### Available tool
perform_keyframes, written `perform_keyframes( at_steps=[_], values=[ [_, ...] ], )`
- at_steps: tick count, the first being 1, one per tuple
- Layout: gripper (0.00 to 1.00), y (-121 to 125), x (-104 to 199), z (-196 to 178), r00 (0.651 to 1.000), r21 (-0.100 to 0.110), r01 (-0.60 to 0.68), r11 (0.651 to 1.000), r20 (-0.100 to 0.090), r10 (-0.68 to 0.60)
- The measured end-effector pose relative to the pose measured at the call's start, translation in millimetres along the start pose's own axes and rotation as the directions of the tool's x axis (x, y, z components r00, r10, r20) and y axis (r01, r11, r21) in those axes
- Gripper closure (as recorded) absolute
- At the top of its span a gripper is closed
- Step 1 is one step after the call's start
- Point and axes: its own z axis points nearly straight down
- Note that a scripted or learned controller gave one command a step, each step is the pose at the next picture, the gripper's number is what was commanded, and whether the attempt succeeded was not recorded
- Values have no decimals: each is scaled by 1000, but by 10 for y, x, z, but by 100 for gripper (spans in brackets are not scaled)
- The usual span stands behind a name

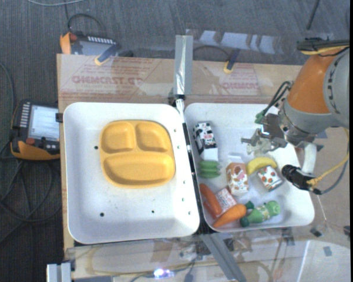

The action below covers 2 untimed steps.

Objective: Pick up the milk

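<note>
I see the arm (320, 93) reaching in from the right, wrist bent down over the right bin (232, 115). The end effector (259, 138) hovers above the banana (259, 165); I cannot tell its grip state. The milk (205, 138), a cow-patterned carton, lies at the bin's left side, above the green pepper (209, 169), well apart from the end effector.

A divided tray (138, 152) lies in the left bin (82, 216). In the right bin (235, 113), the milk carton (204, 138) sits far left, with the banana (260, 165) to its right and the carrot (229, 215) near the front.
</note>
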Motion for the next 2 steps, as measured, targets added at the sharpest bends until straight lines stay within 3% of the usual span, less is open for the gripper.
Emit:
perform_keyframes(
  at_steps=[1,2],
  values=[
    [100,-489,47,598,982,-48,-188,981,-9,187],
    [100,-928,609,12,943,2,-333,943,1,333]
  ],
)
